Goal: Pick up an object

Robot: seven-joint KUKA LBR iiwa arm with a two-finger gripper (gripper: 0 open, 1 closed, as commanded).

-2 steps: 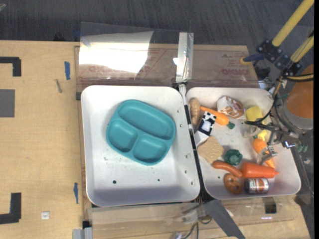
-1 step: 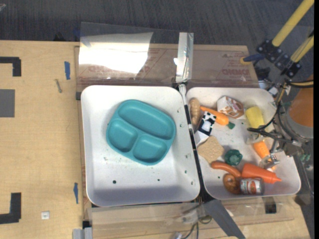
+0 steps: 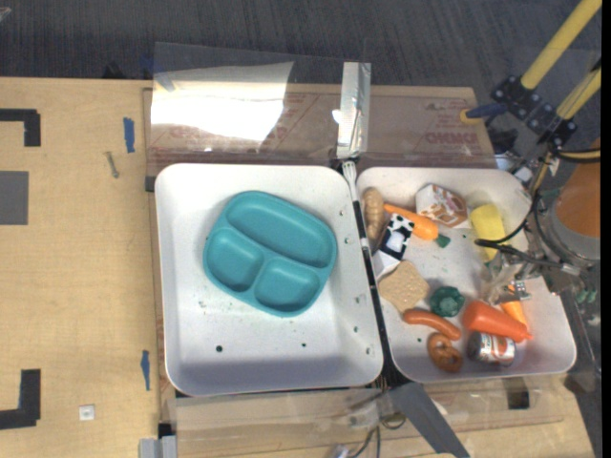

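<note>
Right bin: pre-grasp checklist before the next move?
1. Objects to pick in right bin: ok, many.
2. Hand over right bin: ok, near its right side.
3. Hand holds nothing yet: cannot tell, fingers blurred.
4. Target isolated: not ok, orange carrot, silver can and red sausage crowd together.
5. Left bin content: ok, teal divided tray sits centred.

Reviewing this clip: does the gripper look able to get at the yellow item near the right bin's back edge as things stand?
Probably yes. The yellow item lies at the pile's edge with nothing on top, and the gripper hangs just in front of it. The bin wall close behind may crowd one finger.
</note>
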